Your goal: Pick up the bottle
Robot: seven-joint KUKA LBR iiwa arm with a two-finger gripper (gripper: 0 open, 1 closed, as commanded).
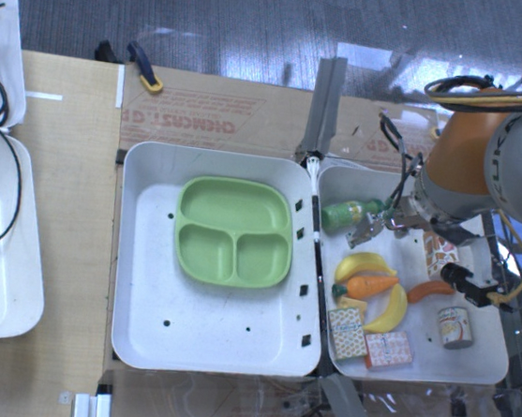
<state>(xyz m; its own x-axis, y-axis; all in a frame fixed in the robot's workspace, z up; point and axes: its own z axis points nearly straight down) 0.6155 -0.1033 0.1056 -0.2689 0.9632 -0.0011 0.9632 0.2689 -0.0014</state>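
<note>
worktop point(68, 85): wooden, bearing two white bins side by side
left bin point(141, 264): holds a green divided plate point(235, 231)
right bin point(483, 358): bottle point(347, 213) lies near its upper-left corner
pincer point(379, 222): just beside the bottle's cap end; grip cannot be told

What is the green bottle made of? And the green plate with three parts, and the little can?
The green bottle looks like see-through plastic, glossy, since light glints on it. The green divided plate seems smooth matte plastic: even colour, soft rounded edges, no shine. The small can is probably metal with a paper label, though it is too small to be sure.
</note>
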